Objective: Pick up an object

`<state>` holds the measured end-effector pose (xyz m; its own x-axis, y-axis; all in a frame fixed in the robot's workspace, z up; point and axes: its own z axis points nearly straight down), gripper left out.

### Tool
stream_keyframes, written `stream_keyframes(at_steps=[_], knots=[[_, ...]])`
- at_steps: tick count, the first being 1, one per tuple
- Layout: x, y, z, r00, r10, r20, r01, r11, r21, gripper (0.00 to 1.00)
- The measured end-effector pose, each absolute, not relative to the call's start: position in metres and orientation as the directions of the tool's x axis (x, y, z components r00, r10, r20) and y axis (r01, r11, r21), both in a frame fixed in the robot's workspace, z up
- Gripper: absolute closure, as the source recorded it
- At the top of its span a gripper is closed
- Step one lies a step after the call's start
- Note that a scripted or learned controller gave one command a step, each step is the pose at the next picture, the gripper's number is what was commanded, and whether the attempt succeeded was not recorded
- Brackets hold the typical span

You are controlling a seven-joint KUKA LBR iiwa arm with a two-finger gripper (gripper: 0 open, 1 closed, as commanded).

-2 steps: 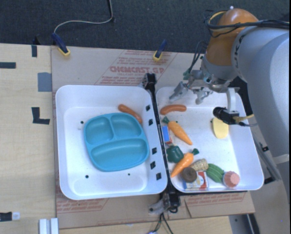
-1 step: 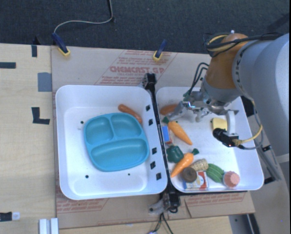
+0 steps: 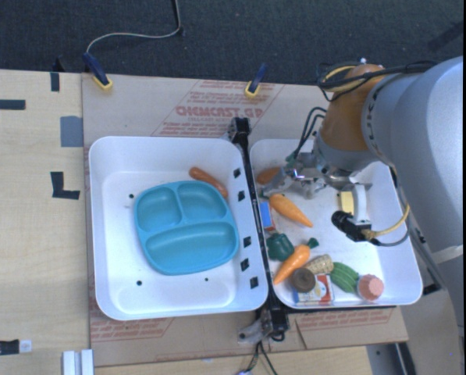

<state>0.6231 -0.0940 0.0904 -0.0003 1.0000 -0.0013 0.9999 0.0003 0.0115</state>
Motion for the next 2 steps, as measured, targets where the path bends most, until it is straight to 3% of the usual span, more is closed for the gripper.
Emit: stream_keyframes(at_steps=[1, 2], knots=[[0.5758, -0.0990, 0.0943, -0.001, 1.000, 0.000, 1.000, 0.001, -0.002, 0.00], [0.5758, -0.0983, 0.1035, -0.001, 1.000, 0.001, 1.000, 0.001, -0.003, 1.00]])
